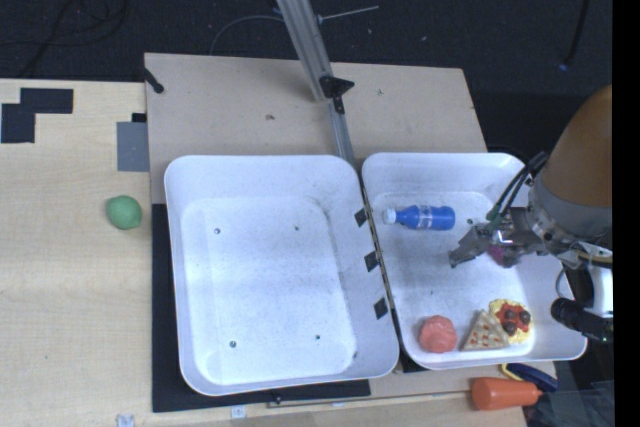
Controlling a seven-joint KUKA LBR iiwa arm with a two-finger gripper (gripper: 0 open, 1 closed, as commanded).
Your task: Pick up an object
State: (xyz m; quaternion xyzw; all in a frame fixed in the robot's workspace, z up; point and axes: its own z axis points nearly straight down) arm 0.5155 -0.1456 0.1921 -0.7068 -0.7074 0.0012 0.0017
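Over the right bin (440,161), the pincer (470,250) hangs low near the middle of the floor, its dark fingers (462,255) spread a little with nothing between them. Just beyond it toward the bin's far side lies a blue bottle (421,217) on its side, white cap pointing left, while a red ball (437,334) and a waffle slice topped with fruit (499,325) sit along the near wall. Elsewhere, a green ball (124,212) rests on the counter (60,275) left of the left bin (262,277), and an orange carrot-like toy (504,393) lies just outside the right bin's near edge.
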